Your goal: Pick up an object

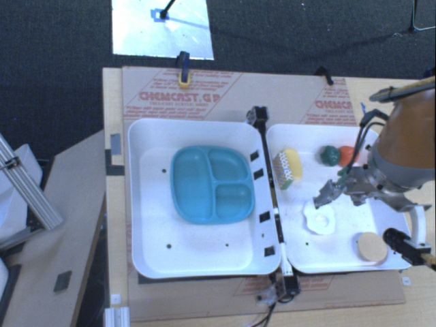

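Hovering low in the right bin (pixel 300 254): gripper (pixel 325 197), finger state impossible to tell. Just below its tip, white fried-egg toy (pixel 320 221); yellow corn (pixel 288 167) up-left, tan disc (pixel 372 246) down-right.

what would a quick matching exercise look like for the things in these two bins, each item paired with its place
Things:
1. blue divided plate
2. corn cob
3. fried egg
4. tan round piece

Places:
a. right bin, by the divider's far end
b. right bin, near corner
c. left bin, middle
d. right bin, just under the gripper

Pairs: 1-c, 2-a, 3-d, 4-b
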`<state>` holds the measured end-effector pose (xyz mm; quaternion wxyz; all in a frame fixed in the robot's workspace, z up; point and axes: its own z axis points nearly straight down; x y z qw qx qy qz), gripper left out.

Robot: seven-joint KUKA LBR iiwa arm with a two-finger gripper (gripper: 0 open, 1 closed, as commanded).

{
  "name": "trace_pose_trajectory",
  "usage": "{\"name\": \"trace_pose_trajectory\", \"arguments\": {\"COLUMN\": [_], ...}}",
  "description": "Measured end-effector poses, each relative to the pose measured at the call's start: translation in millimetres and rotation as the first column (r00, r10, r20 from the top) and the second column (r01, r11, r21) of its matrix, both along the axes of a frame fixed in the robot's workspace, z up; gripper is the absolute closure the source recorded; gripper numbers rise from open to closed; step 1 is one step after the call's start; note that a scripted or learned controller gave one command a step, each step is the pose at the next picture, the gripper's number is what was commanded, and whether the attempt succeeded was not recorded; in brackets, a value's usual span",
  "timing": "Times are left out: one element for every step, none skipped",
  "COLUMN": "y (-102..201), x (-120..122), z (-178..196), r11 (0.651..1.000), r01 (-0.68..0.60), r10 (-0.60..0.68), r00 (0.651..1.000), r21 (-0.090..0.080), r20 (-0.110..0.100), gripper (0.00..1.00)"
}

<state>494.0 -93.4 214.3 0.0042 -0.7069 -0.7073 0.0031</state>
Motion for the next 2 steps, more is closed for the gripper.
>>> {"name": "trace_pose_trajectory", "arguments": {"y": [0,-3], "x": [3,-4], "z": [5,-39], "r11": [1.0,1.0], "r01": [-0.002,0.0], "r10": [0.002,0.0], "r00": [1.0,1.0], "r21": [-0.002,-0.001], "r20": [0.012,0.007], "gripper": [0.0,0.0]}}
